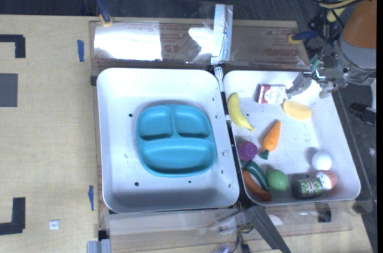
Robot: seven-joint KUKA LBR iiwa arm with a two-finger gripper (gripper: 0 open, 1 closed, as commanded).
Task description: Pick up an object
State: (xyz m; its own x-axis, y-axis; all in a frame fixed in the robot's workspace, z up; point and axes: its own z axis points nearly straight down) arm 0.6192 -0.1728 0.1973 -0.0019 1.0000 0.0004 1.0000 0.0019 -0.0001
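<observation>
Camera view: the gripper [311, 79] hangs over the far right corner of the right bin [347, 144], its pale fingers spread apart with nothing between them, just above a yellow, rounded lemon-like piece [297, 109] that lies near the bin's far edge. Just beside that piece, toward the bin's far left, sits a small red-and-white carton [270, 94]. A yellow banana [239, 112] lies along the left wall, and an orange carrot [271, 136] with a green top rests tilted near the middle. Open white floor shows between the carrot and the right wall — the widest bare patch in this bin. Along the near edge the things crowd together: a purple piece [246, 151], a dark green and red-orange vegetable [256, 180], a green round fruit [277, 179], a green-labelled can on its side [312, 185], and a white egg [321, 160] near the right wall. The left bin [116, 126] holds a blue divided plate [176, 139] at its middle, with bare floor all around it.
</observation>
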